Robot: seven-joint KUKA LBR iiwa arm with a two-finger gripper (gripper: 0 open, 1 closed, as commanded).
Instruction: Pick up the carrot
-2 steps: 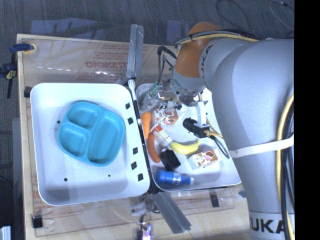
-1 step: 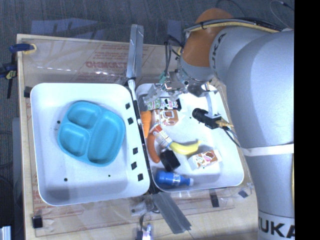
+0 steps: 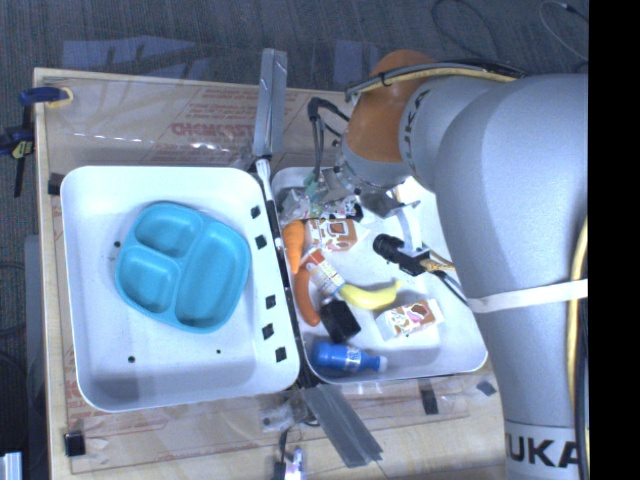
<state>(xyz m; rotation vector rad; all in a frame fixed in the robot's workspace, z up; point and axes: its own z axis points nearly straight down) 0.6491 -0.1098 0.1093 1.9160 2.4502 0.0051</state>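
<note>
Looks like a robotics lab / test cell, not a home or shop. Big grey industrial arm (image 3: pixel 510 218) w/ orange band fills the right of the frame, maker's lettering at lower right. Two white bins (image 3: pixel 90 268) sit side by side on a wooden bench (image 3: pixel 150 108) covered w/ clear plastic sheet. A blue clamp (image 3: pixel 40 96) grips the bench at upper left. Loose cables (image 3: pixel 480 13) lie on grey carpet (image 3: pixel 200 8) along the top. Odd mix of items in the right bin, e.g. banana (image 3: pixel 372 294), blue bottle (image 3: pixel 345 358), snack packs (image 3: pixel 412 318), reads as test props.
</note>
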